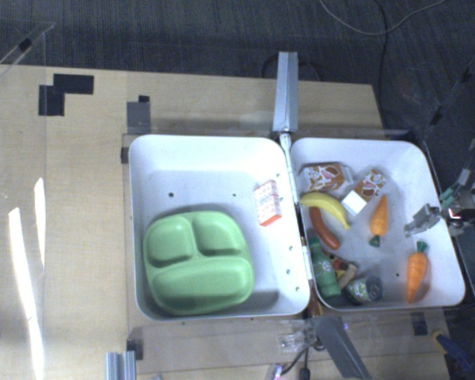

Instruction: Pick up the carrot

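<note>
Camera view: in the left bin (142, 212) a green tray (198, 261) is seen, with a small carton (267, 203) leaning at the bin's right wall. In the right bin (439, 204) a banana (326, 209), a sausage (324, 229) and snack packs are crowded at the left, with a can (364, 291) near the front. Two carrots are found further right: one carrot (379, 217) near the middle, another (416, 272) close to the front right corner. The gripper (427, 216) is seen at the bin's right edge, above the second carrot and apart from it; whether it is open or closed cannot be told. A miss could be caused by the wall crowding the nearer carrot, or by the tapered shape slipping.
</note>
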Tool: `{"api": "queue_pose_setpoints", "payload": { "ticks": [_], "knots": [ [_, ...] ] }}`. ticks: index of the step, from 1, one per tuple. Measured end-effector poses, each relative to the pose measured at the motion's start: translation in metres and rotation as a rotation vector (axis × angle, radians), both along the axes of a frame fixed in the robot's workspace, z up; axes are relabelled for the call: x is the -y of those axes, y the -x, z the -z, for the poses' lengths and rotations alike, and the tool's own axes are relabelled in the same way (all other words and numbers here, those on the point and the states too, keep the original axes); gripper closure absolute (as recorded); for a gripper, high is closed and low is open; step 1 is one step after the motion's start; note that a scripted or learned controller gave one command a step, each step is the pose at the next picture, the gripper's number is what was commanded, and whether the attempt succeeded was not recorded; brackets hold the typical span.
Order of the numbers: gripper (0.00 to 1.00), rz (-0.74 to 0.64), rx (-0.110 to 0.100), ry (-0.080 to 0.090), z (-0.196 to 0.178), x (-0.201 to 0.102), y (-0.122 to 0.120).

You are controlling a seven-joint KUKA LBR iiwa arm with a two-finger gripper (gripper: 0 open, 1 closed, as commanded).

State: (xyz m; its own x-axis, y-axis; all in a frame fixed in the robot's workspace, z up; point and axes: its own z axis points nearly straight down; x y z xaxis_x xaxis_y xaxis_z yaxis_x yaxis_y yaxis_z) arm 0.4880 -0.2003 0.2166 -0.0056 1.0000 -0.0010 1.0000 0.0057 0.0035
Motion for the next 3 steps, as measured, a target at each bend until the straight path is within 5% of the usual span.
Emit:
{"api": "queue_pose_setpoints", "payload": {
  "ticks": [1,2,3],
  "knots": [
    [0.00,-0.154,0.011,0.004,0.127,-0.001,-0.041],
    [1.00,-0.155,0.015,0.002,0.116,-0.003,-0.043],
    [1.00,0.046,0.002,-0.001,0.026,-0.057,-0.043]
  ]
}}
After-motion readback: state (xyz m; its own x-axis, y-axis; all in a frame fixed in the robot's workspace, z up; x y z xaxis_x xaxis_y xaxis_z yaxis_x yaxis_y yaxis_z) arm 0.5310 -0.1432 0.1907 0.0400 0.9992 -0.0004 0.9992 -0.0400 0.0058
